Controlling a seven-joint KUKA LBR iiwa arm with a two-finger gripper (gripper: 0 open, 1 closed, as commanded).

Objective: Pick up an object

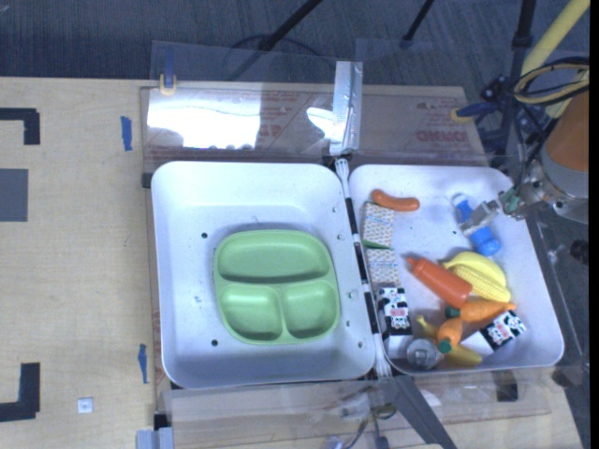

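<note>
The right bin point(547, 293) holds a heap of toy food. An orange-red sausage point(395, 201) lies near its back. A patterned flat box point(378, 246) rests along the left wall. A red-orange bottle point(438, 281), yellow bananas point(481, 274) and a carrot point(471, 311) crowd the middle. A blue and white bottle point(475, 228) lies at the back right. My gripper point(498, 205) hangs at the bin's back right corner, just above and right of that bottle, with nothing seen held in it.
The left bin point(178, 251) carries a green divided plate point(276, 283). Two cow-patterned blocks point(396, 309) point(506, 328) and a metal can point(421, 353) sit near the right bin's front. A clear panel point(243, 110) stands behind the bins. The arm's orange band point(571, 143) is at the right.
</note>
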